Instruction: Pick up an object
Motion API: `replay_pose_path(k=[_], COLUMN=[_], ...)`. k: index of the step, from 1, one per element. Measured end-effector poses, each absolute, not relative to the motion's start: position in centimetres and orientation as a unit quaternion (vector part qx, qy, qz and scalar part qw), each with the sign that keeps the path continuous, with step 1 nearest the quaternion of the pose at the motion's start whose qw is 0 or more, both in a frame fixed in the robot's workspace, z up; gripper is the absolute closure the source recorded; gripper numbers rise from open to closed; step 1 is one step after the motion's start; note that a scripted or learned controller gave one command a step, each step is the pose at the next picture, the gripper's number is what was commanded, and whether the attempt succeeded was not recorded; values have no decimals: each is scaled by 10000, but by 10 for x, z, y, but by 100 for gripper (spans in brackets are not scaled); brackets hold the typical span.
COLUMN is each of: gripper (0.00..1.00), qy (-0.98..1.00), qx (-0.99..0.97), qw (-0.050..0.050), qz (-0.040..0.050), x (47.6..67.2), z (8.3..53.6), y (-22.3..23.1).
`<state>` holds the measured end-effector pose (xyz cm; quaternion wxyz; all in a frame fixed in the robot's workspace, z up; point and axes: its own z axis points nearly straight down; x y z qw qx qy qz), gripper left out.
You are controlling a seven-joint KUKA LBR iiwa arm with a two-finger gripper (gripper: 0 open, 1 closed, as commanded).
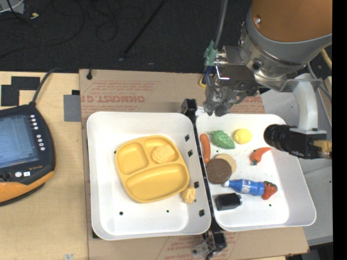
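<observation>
Centrally, the blue bottle [246, 187] lies near the right bin's [295, 210] front edge, long axis left-right, red cap rightward; the left bin [103, 199] holds a yellow tray [152, 169]. Jaws' state: cannot tell.

A teach pendant [21, 150] with a lit screen lies at the left edge of the frame on a tan bench [59, 221]. Brown cardboard [135, 93] printed with red lettering spreads under the centre. Black cables [81, 10] trail across the dark floor along the top. A black camera [287, 140] sits at right.
</observation>
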<state>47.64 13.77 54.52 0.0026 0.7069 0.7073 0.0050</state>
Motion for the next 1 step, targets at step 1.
replay_pose_path(k=[1], gripper=[100], qy=[7032], qx=[7110], qw=[-51], qz=[-92], x=[474], z=[366], y=[32])
